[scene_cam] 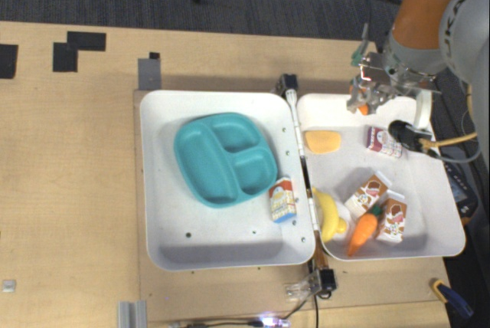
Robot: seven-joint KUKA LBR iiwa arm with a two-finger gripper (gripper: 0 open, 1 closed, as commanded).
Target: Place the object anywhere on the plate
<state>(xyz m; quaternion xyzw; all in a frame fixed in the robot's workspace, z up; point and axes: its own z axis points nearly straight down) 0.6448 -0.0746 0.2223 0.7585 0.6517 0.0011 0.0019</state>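
Where the arm [440, 12] reaches in over the far edge of the right bin [452, 231], the gripper [366, 98] hangs above the bin's back rim; a small orange bit shows at its tip, perhaps something pinched there, though the view is too poor to tell. Below it lie an orange-yellow piece [322, 141], small cartons [380, 141], a banana [329, 215] and a carrot [363, 232]. In the left bin [164, 242] sits the teal plate [224, 158], with a small carton [282, 201] just beside its near right corner.

Teal plate [226, 159] in left bin [161, 242], small carton [282, 201] beside it; gripper [362, 106] over right bin [444, 238].
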